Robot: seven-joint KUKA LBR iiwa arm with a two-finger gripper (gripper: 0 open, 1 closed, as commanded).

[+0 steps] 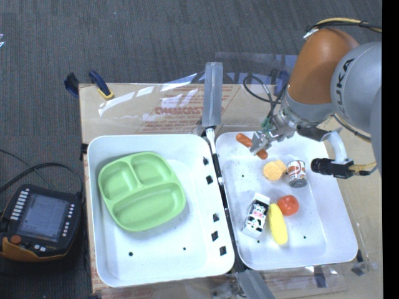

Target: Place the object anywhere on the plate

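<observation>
Upper right of frame: your gripper (pixel 262 146) over carrot (pixel 244 140), grip state untellable | plate (pixel 142 190) bare; pick and placement remain.

Overhead slanted view of both bins (pixel 100 254)

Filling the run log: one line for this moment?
gripper over right bin, at orange carrot | grasp unclear | green plate in left bin: bare

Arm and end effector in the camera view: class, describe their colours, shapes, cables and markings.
The arm is rounded and grey with a large orange band and dark KUKA lettering. Yellow and black cables loop over it. The small end effector looks metallic grey with green and orange-red touches.
</observation>
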